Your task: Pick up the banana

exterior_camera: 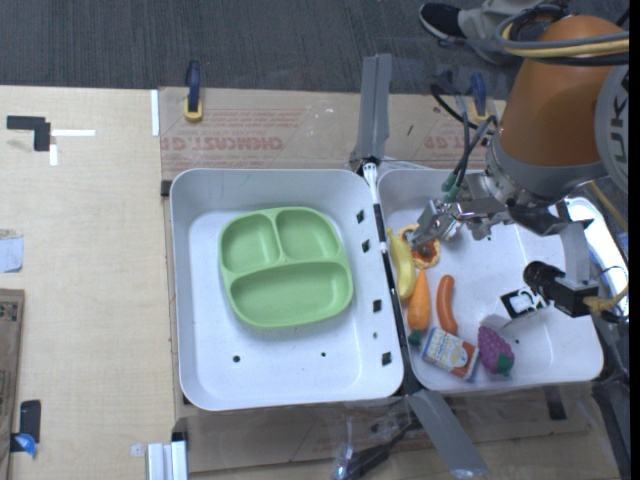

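Observation:
The yellow banana (pixel 401 265) lies lengthwise along the left wall of the right bin (pixel 560 363). My gripper (pixel 432 230) hangs just right of the banana's upper end, above a small orange-and-red item (pixel 426 255). The fingers point down and to the left, and nothing is visibly held between them.
A carrot (pixel 419 303), a red sausage (pixel 446 304), a small printed carton (pixel 448 352) and a purple toy (pixel 496 349) lie in the right bin's lower part. The left bin (pixel 200 358) holds a green divided plate (pixel 286 265). A black part of the arm (pixel 550 286) overhangs the right bin.

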`<state>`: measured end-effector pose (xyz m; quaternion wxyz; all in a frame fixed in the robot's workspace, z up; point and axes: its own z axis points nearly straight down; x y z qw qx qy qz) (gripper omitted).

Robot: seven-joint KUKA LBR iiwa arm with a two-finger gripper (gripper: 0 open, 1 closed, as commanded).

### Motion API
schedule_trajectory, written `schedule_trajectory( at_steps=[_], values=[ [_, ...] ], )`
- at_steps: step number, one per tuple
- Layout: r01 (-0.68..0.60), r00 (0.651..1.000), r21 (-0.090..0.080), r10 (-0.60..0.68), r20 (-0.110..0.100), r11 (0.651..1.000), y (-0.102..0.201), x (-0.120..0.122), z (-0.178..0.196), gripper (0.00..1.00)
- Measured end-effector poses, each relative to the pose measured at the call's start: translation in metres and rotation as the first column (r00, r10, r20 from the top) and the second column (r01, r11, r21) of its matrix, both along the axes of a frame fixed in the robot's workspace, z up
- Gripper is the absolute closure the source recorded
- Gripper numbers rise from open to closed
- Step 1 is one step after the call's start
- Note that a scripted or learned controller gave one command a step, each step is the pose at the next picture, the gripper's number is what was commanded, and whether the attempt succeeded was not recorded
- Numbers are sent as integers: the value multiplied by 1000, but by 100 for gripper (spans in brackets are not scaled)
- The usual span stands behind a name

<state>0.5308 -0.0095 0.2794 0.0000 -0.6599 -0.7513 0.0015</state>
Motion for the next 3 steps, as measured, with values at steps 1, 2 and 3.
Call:
schedule_trajectory(
  at_steps=[1,2,3],
  values=[
    [-16,1000,1,16,-2,1000,40,-39,-89,0],
    [30,1000,0,-30,-1,1000,-9,-8,-89,0],
    [245,969,-1,-245,-1,969,22,65,-89,0]
  ],
)
